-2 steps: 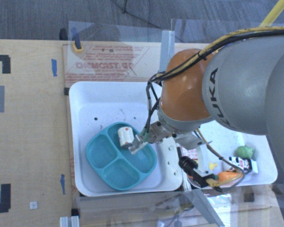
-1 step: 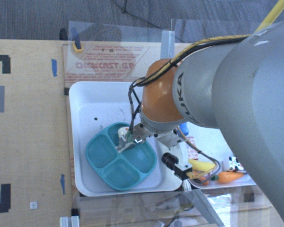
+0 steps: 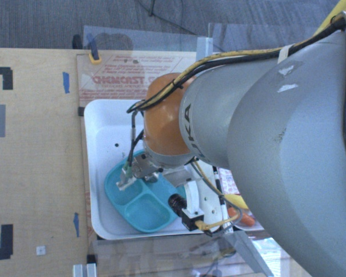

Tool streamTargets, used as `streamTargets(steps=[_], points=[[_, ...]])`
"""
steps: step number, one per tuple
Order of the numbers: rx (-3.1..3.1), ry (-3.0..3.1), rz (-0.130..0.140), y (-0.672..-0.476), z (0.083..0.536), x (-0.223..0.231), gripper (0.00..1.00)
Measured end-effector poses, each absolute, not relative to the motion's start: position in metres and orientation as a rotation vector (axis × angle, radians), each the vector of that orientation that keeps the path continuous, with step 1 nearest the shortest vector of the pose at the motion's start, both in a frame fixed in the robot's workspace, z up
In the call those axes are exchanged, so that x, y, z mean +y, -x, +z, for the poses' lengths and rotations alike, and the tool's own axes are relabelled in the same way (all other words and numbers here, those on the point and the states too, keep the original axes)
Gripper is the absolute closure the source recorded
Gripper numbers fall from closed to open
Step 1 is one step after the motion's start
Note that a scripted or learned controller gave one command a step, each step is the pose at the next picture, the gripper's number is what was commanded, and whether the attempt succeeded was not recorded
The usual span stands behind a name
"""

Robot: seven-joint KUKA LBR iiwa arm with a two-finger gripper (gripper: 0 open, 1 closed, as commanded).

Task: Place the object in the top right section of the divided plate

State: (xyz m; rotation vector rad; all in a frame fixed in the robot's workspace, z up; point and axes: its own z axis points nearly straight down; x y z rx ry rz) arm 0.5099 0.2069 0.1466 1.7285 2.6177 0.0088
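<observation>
Over the blue divided plate (image 3: 139, 211), the gripper (image 3: 128, 176) hangs low above the compartment nearest the bin's far wall; whether its fingers are apart or together, I cannot tell. No object shows clearly between them. That plate lies in the white bin (image 3: 101, 131), beneath the orange band (image 3: 164, 120) and the bulky grey arm (image 3: 277, 143).

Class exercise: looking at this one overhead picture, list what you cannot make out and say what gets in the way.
- Pincer, camera view: too small to tell whether it grips anything.
- Divided plate: upper part hidden by the arm.
- Second bin: covered by the arm.
- Orange thing: mostly hidden by the arm, unidentifiable.
</observation>
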Motion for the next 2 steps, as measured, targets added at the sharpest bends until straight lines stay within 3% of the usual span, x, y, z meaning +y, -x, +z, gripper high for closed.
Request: streamTargets(steps=[1,2], points=[[2.791,-1.434,0.004,-0.578,0.189,0.192,0.00],[2.848,-1.326,0.001,-0.547,0.121,0.128,0.00]])
